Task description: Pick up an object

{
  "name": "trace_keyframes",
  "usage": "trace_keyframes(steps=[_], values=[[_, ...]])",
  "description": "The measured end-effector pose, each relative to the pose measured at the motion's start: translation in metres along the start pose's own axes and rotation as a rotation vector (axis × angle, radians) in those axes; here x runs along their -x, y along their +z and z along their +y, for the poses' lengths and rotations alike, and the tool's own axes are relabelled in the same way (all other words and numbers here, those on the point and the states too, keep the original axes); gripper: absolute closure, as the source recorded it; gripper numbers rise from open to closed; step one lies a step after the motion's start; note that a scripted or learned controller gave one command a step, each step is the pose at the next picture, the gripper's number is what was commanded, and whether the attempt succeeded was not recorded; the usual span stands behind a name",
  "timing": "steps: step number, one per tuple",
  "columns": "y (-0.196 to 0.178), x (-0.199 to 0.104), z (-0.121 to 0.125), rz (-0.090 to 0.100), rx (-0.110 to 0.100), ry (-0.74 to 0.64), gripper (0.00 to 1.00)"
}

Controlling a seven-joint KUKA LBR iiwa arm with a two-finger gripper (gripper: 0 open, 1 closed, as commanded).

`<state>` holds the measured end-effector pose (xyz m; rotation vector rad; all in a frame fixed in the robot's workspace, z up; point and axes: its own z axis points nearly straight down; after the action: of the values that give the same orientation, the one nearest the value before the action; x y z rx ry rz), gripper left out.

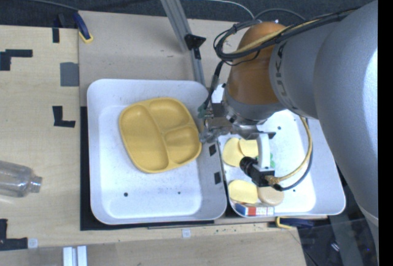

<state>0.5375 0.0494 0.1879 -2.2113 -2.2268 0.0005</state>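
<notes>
A yellow divided plate (161, 133) lies tilted in the left bin (110, 197). The arm's orange band and wrist hang over the divider between the two bins, and my gripper (210, 129) reaches down at the plate's right edge, by the left bin's right wall. In the right bin (319, 197), several small yellow and tan pieces (245, 192) lie near the front left corner, with a round tan one (271, 196) beside them. More yellow pieces (238, 150) sit just below the wrist.
A clear plastic bottle (18, 180) lies on the bench at the far left. A metal rail (175, 13) slants down from the top toward the bins. Black cables loop over the wrist. Black tape marks dot the bench's left side.
</notes>
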Motion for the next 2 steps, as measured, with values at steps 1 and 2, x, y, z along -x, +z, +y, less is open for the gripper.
trace_keyframes(steps=[1, 2], values=[[0.000, -0.048, 0.070, -0.001, 0.005, 0.001, 1.00], [-0.001, -0.026, 0.079, -0.004, 0.002, 0.007, 1.00]])
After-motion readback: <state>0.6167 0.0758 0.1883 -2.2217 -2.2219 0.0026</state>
